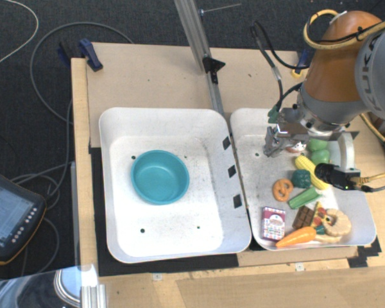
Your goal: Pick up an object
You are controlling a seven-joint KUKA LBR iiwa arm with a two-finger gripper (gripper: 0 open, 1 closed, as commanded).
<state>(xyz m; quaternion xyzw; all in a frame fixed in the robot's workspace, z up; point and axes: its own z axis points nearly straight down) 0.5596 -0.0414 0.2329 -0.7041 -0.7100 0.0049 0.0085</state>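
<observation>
This looks like a robotics lab, set up for testing rather than daily use. A plain wooden desk (pixel 154 69) carries two shallow white bins (pixel 115 127) side by side on a black mat, held by tape at the corners. A large grey and orange robot arm (pixel 343 56) reaches in from the right, with cables looping around it. A metal pole (pixel 192 31) rises at the far side. Loose cables (pixel 25 37) trail over dark carpet on the left, where a handheld control pad (pixel 9 217) with a screen lies. Toy food (pixel 308 217) fills the right bin.
</observation>
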